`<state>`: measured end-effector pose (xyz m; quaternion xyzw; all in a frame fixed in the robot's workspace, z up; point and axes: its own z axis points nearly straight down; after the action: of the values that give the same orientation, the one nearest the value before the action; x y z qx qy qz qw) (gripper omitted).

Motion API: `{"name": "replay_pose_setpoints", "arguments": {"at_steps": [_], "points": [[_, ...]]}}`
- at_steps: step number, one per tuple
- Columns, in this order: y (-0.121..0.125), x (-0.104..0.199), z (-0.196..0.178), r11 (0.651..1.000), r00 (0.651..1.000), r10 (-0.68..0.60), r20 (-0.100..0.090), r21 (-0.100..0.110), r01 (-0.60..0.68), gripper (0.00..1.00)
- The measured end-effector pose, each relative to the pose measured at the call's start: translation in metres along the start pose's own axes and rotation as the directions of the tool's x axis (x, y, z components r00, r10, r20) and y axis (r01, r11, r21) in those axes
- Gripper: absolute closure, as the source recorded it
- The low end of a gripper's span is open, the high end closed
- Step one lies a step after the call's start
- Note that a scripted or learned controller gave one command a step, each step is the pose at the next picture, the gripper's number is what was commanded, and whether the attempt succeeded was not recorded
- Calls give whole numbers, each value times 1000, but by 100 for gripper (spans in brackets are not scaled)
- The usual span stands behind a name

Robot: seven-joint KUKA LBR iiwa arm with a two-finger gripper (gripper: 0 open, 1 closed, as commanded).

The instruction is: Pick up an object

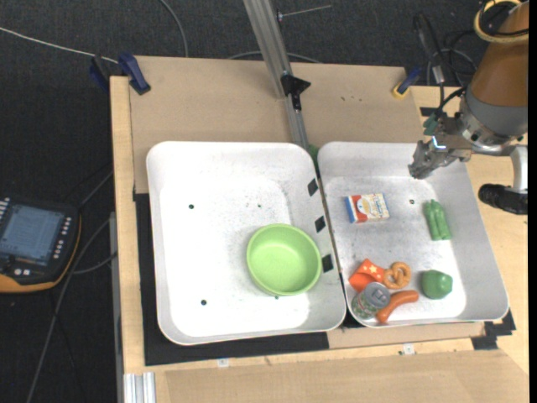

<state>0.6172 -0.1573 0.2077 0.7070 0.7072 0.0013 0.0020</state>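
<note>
Pale tan board formed the bench [218, 99], which stood on dark speckled carpet crossed by thin cables, with a blue clamp [132, 72] at its ten o'clock corner and another clamp [408, 81] near one o'clock. A handheld control pendant [33, 242] lay on the floor at nine o'clock, well apart from the bench. A slanted metal rail [273, 49] ran down from twelve o'clock to the seam between the two bins. The left bin [193, 183] held a light green bowl [284, 259], upright, toward its five o'clock side. In the right bin [470, 259], a small white carton with red and blue print [367, 207] lay near the centre, a green ridged piece [436, 220] sat at three o'clock, and along the six o'clock edge clustered an orange piece [367, 271], a pretzel [398, 273], a red sausage [396, 304], a round grey lid-like object [372, 297] and a green pepper-like object [435, 284], several touching. The tool [422, 163] hung over the right bin's one o'clock corner, beside the carton but apart from it; whether it was wide or narrow I could not tell, and nothing showed in its grip.
</note>
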Motion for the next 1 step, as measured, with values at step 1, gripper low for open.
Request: {"name": "replay_pose_setpoints", "arguments": {"at_steps": [1], "points": [[1, 0, -41, 1000, 1000, 0, 0, 0, 0, 100]]}}
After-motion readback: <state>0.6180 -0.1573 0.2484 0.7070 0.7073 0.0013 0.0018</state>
